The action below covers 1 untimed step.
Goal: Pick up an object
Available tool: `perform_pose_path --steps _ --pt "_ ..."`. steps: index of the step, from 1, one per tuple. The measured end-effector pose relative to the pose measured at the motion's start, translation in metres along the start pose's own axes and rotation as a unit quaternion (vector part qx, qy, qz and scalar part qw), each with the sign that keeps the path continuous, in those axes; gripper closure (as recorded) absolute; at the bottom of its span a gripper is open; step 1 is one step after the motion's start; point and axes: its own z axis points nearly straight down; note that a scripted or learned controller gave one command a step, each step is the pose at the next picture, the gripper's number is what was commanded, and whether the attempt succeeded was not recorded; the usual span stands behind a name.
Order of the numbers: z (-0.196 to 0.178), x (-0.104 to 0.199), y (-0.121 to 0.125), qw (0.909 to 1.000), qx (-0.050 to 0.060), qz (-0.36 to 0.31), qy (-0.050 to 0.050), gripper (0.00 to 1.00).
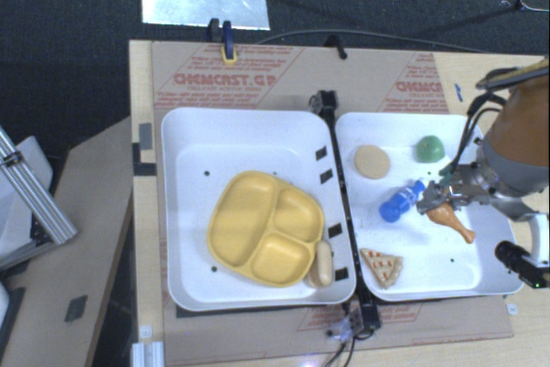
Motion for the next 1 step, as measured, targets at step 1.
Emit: perform_pose_path --steps 1 --pt "-0.0540 -0.0005 0.0025 1.0000 0.000 0.000 0.000 1.00"
